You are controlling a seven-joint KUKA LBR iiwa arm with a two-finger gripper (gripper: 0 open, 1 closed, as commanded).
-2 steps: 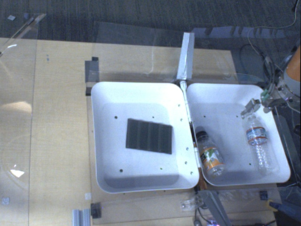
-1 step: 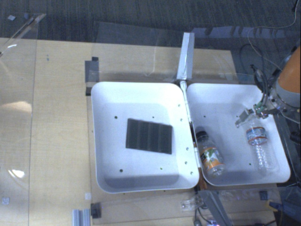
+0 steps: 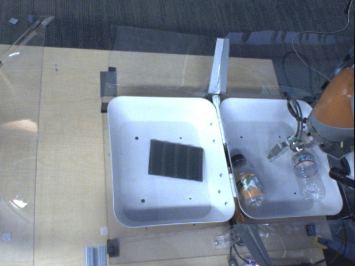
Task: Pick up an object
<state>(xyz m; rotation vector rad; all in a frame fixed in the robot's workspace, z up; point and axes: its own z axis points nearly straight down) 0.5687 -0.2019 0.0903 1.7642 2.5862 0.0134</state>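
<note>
The left bin [image 3: 166, 159], at the frame's centre, holds a dark ribbed rectangular pad [image 3: 176, 160] lying flat. In the right bin [image 3: 260, 121], a bottle with an orange label [image 3: 247, 183] lies against the left wall, and a clear plastic bottle [image 3: 308, 173] lies near the right wall. The gripper [image 3: 288, 146] hangs with fingers spread, holding nothing, just beside the clear bottle's cap. The arm [image 3: 335, 107] enters from the right edge.

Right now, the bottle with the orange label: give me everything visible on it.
The orange-label bottle is clear plastic with a dark cap, lying on its side in the right bin. Cap points up-left, base toward the bin's near edge. It rests against the bin's left wall. The gripper hangs apart, to its upper right.
</note>
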